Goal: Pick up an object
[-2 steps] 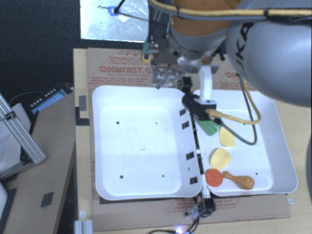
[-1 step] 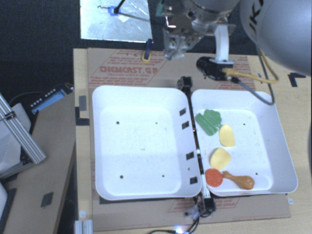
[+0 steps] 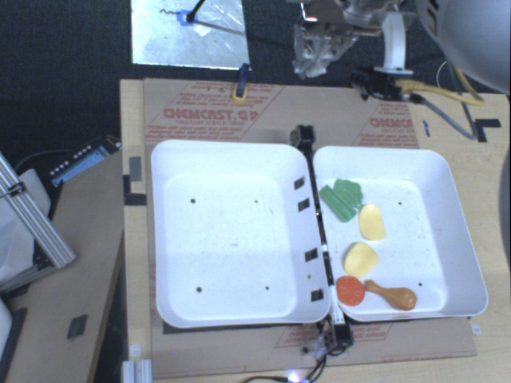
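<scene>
The right bin (image 3: 447, 214) holds several toy food pieces along its left side. A green ridged piece (image 3: 342, 198) lies nearest the divider, with a pale yellow oval (image 3: 371, 222) just below it. Lower down sit a yellow wedge (image 3: 360, 258), a red round piece (image 3: 350, 291) and a brown drumstick (image 3: 391, 295). My gripper (image 3: 314, 58) hangs high above the bench's back edge, beyond the bins and well away from every piece. Nothing shows between its translucent fingers.
The left bin (image 3: 227, 230) lies beside the right one, with black clips (image 3: 303, 206) along the shared wall. A silver sheet (image 3: 188, 22) lies at the back left. Cables and a black fitting (image 3: 383, 82) sit near the back right. An aluminium frame (image 3: 32, 222) stands at the far left.
</scene>
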{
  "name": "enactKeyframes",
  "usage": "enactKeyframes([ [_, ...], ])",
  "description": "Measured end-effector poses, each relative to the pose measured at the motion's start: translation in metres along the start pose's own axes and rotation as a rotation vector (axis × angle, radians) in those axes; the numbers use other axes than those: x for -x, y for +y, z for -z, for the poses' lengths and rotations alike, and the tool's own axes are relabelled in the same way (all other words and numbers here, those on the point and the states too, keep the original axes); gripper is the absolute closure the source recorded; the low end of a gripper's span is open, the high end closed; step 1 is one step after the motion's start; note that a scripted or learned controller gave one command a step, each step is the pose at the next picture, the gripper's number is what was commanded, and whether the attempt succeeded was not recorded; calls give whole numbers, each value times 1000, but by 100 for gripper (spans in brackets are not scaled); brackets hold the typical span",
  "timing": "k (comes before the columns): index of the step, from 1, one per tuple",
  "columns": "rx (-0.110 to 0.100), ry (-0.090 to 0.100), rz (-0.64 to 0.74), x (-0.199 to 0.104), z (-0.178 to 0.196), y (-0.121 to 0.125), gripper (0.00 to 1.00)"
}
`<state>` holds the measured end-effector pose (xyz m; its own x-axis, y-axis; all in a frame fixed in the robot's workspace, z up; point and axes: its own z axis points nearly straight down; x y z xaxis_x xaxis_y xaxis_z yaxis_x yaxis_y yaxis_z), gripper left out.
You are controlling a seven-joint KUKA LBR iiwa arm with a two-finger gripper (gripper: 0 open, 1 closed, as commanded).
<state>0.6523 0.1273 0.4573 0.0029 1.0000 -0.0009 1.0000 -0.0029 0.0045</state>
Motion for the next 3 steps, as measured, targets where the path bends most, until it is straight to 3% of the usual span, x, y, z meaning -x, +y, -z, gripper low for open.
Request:
enactKeyframes([
  [1,1,1,1,35,23,17,100],
  [3,-1,-1,-1,134,48,17,100],
])
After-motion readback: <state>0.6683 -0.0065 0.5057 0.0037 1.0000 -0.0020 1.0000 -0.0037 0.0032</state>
